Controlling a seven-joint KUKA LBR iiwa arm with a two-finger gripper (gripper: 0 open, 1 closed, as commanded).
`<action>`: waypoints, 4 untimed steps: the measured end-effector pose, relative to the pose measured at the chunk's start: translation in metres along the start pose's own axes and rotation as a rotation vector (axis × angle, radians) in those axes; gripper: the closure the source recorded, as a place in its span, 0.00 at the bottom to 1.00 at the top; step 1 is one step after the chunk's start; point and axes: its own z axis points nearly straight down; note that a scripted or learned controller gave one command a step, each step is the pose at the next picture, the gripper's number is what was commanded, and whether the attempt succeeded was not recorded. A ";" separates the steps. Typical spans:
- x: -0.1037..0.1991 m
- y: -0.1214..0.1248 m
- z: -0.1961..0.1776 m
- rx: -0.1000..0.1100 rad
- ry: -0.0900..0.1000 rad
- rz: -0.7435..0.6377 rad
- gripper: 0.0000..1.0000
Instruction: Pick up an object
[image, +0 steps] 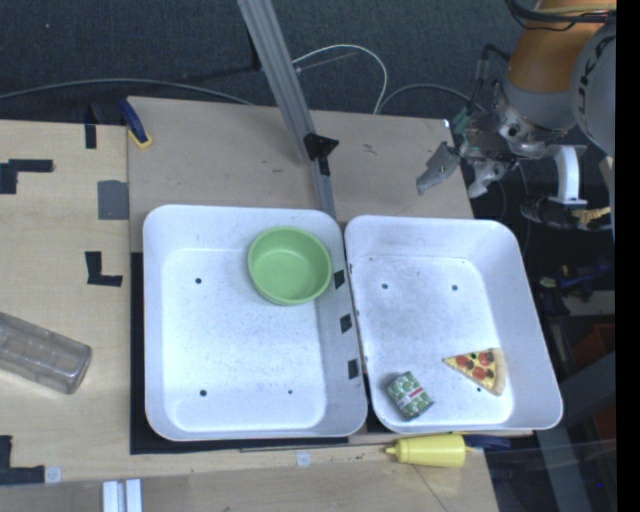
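My gripper (458, 178) hangs above the bench beyond the far edge of the right bin (520, 300), near the view's upper right. It is open, and nothing sits between its fingers. A green bowl (289, 265) rests in the left bin (170, 300) near its far right corner. In the right bin, a toy pizza slice (478, 368) and a small green packet (409, 394) lie close to the near edge, well away from the gripper.
A yellow bottle (432, 451) lies on the bench just in front of the right bin. A clear plastic tumbler (40, 352) lies at the far left. A slanted metal pole (290, 90) crosses behind the bins. Cables run behind the bench.
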 end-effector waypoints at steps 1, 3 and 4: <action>0.000 0.000 0.000 0.000 0.000 0.000 0.00; 0.000 -0.002 0.127 0.006 0.000 0.001 0.00; 0.007 0.004 0.183 0.006 0.000 0.001 0.00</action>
